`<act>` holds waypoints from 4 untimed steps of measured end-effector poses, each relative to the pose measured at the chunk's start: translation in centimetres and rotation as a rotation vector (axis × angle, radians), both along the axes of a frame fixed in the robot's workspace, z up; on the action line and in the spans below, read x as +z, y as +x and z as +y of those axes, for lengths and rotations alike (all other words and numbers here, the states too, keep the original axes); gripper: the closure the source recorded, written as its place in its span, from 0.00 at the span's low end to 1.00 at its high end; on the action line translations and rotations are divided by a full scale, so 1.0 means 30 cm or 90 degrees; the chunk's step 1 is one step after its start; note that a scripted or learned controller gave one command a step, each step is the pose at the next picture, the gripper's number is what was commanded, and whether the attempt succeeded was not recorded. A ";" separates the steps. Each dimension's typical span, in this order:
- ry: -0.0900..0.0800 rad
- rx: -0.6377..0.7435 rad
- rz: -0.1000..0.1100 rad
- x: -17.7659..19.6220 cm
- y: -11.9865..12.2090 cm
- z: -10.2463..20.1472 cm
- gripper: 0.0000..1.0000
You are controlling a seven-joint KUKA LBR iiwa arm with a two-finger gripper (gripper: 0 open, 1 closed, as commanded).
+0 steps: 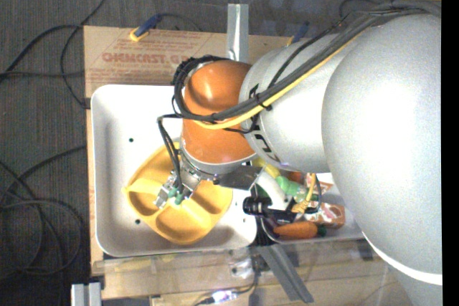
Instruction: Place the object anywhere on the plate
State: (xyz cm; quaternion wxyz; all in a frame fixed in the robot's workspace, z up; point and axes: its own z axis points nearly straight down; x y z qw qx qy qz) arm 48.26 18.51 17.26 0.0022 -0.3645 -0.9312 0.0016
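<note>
So the big grey arm with the orange wrist band (215,111) reaches in from the right and hangs right over the left white bin (115,154). The gripper (172,193) sits low over the yellow divided plastic plate (193,218), about at its middle ridge. Honestly can't tell if it's got anything, too small and cluttered down there. The right white bin (337,229) holds a jumble: an orange carrot-shaped toy (295,230), a green piece (288,186), a dark bottle-like thing (259,207). Which of those is the task object, I can't tell.
</note>
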 end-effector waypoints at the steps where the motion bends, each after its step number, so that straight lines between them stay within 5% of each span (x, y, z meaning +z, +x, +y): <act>1: -0.001 -0.188 0.001 -0.126 -0.002 -0.161 1.00; 2: -0.001 -0.056 -0.002 0.033 0.002 -0.281 1.00; 3: -0.001 -0.077 -0.002 0.033 0.092 -0.449 1.00; 4: 0.001 0.112 -0.003 0.047 0.162 -0.346 1.00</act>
